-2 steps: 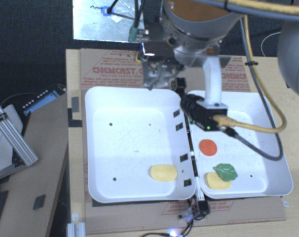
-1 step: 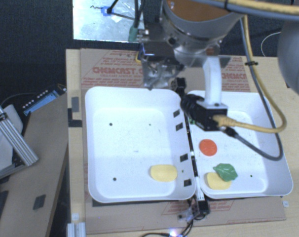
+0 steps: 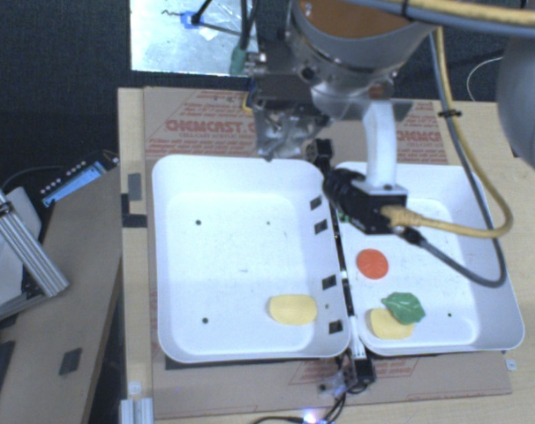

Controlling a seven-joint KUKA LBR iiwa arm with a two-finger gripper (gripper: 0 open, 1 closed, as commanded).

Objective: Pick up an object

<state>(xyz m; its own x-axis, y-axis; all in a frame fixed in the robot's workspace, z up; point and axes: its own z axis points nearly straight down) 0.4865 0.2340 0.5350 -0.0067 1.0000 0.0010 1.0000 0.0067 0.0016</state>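
Bench with cardboard underlay (image 3: 206, 122), two white bins. Gripper (image 3: 290, 144): above far rim of left bin (image 3: 223, 237); whether shut or apart, cannot tell. Candidates well apart from it: yellow piece (image 3: 292, 309) in left bin; red disc (image 3: 372, 264), green piece (image 3: 403, 306), second yellow piece (image 3: 387, 325) in right bin (image 3: 479, 316). Risk: flat items slipping; green overlaps yellow. Cable (image 3: 453, 228) trails over right bin.

Two shallow white plastic bins (image 3: 232, 237) (image 3: 479, 325) together carry four small things: two flat pale-yellow ovals (image 3: 292, 308) (image 3: 387, 326), one round orange-red disc (image 3: 372, 264) and one crinkled green leaf-shaped piece (image 3: 403, 306).
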